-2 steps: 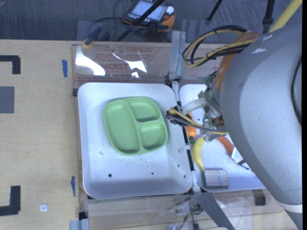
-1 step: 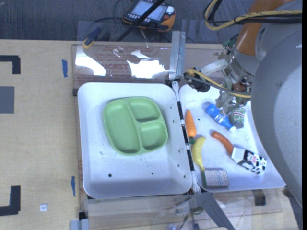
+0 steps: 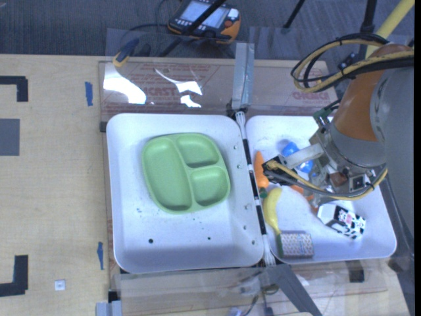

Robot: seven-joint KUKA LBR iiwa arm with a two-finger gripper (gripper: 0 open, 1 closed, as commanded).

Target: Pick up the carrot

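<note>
The grey arm (image 3: 375,120) with its orange band comes in from the right edge of the frame and hangs over the upper half of the right white bin (image 3: 378,242). Its gripper (image 3: 318,176) sits low over the middle of that bin, half hidden by the wrist and cables. I cannot tell whether it is spread or closed, and nothing can be seen held in it.

The carrot (image 3: 260,168) lies in the right bin, close against its left wall. It runs roughly up and down the frame, left of the gripper and apart from it. Just below it lies a yellow banana (image 3: 272,210), also beside the left wall. A blue object (image 3: 289,149) shows above and to the right of the carrot, next to the gripper; its shape is unclear. A black-and-white cow-patterned toy (image 3: 343,220) lies toward the lower right of this bin, and a grey speckled block (image 3: 296,243) sits near the bin's lower edge, just right of the banana's end.

The left white bin (image 3: 131,242) holds a green divided plate (image 3: 186,171), set slightly askew at its centre. Beyond the bins, at the top centre of the frame, a handheld controller (image 3: 202,16) rests on the dark floor.
</note>
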